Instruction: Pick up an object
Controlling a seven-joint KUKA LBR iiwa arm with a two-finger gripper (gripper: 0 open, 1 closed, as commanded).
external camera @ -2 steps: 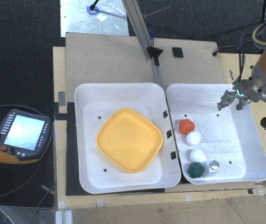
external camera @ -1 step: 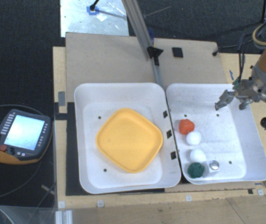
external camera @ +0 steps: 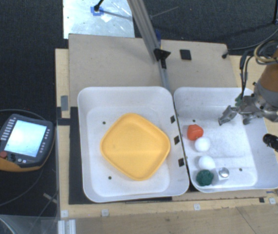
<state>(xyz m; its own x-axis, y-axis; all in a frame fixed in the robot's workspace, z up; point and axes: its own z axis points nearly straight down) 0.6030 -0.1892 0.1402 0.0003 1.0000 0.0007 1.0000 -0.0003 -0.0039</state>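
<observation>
The right bin [external camera: 260,179] holds a red-orange ball [external camera: 194,131], two white balls [external camera: 202,144] [external camera: 206,161], a dark green ball [external camera: 205,177] and a small silvery object [external camera: 223,172], lined up along its left and front side. My gripper [external camera: 234,120] hangs over the bin's upper right part, to the right of and a little behind the red-orange ball. It is open, with nothing between its fingers.
A yellow square plate [external camera: 135,146] lies in the left bin [external camera: 87,130]. A grey pole [external camera: 146,23] slants over the board behind the bins. A teach pendant [external camera: 19,141] lies on the floor at the left.
</observation>
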